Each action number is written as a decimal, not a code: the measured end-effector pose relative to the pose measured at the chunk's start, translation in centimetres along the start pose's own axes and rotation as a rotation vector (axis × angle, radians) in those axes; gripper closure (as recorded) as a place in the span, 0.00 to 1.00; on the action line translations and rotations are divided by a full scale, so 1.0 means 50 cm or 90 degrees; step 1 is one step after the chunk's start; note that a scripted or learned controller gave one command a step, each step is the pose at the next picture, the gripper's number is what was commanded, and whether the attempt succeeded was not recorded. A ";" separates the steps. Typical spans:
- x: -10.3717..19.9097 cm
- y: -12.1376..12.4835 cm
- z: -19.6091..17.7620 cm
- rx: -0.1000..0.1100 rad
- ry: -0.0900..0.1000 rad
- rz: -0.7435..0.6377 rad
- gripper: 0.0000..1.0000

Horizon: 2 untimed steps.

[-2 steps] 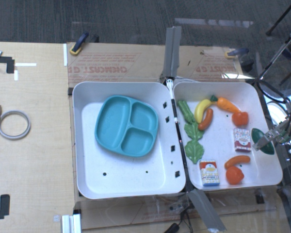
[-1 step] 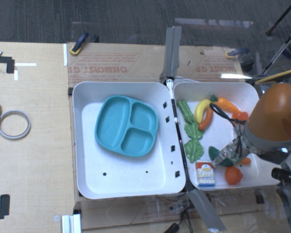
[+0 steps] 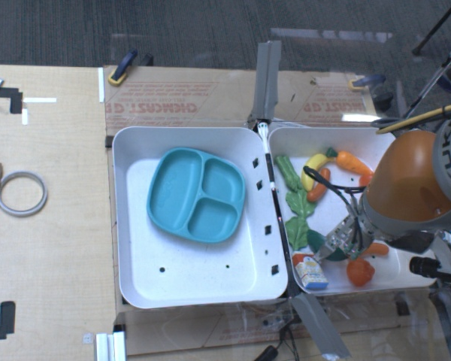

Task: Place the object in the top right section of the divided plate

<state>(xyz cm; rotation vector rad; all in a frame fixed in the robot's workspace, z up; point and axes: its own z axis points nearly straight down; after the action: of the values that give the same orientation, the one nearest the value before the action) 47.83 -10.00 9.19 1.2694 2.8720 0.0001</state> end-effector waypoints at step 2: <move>-0.171 0.033 0.001 0.001 0.000 0.191 1.00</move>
<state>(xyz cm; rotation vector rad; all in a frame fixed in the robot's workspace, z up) 54.80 -15.19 9.16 1.6836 2.6502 -0.0015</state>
